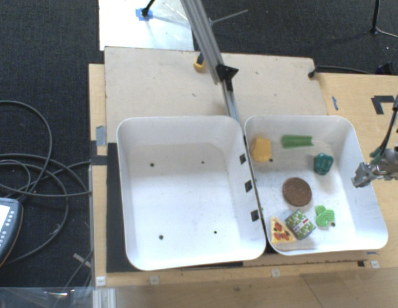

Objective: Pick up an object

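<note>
1. The green stick [296, 142] lies flat near the far wall of the right bin [363, 191], its long axis running left to right, parallel to that wall.
2. Using the brown disc [296, 191] in the middle of the right bin as my landmark: the green stick is beyond it, toward the far wall.
3. A yellow block [262, 149] sits beyond and left of the disc, close to the wall shared with the left bin [180, 130].
4. A teal lump [323, 163] rests beyond and right of the disc, just below the stick's right end.
5. A bright green leafy piece [325, 217] lies nearer than the disc, to its right.
6. A small printed box [300, 224] and a yellow-and-red wedge [282, 231] lie nearer than the disc, side by side, touching.
7. My claw [364, 175] hangs right of the disc, over the right bin's outer rim, apart from every object. I cannot tell how its tips are set.
</note>
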Controlling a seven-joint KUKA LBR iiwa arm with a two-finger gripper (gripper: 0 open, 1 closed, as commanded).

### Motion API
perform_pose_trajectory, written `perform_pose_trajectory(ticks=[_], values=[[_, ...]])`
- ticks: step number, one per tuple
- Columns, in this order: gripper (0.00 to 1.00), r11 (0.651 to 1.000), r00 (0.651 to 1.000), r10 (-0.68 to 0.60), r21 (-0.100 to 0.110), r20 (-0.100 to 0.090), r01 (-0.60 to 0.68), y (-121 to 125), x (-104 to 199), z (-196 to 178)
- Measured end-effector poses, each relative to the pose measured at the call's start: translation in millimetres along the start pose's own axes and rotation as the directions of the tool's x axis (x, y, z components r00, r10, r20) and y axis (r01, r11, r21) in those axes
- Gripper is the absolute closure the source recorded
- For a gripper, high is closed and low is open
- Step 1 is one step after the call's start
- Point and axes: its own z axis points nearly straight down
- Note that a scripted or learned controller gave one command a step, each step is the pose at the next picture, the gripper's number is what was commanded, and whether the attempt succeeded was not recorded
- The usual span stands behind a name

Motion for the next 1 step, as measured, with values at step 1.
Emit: perform_pose_trajectory(ticks=[1], values=[[1.00,1.000,1.000,-0.005,0.004,-0.004,0.005,16.8,46.4,10.1]])
